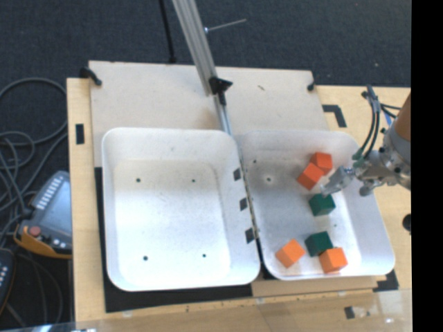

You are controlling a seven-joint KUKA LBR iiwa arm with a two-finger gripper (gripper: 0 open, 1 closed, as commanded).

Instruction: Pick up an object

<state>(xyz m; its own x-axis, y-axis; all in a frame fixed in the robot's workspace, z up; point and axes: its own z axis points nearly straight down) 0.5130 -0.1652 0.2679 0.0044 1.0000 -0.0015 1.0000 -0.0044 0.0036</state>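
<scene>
The right bin [360, 216] holds several small blocks. Two orange blocks [320, 162] [310, 177] lie touching near its back. A dark green block [322, 204] sits just below them. Near the front edge lie another green block [318, 243], an orange block [291, 252] and a further orange block [333, 259]. My gripper [337, 182] reaches in from the right, low over the bin, just above and right of the upper green block and beside the lower of the two back orange blocks. Nothing is visibly held in it.
The left bin [124, 206] sits beside the right one, with a thin divider edge between them. A slanted metal pole [197, 40] rises from the bench behind the bins. Cables and a control pendant [52, 206] lie off the bench to the left.
</scene>
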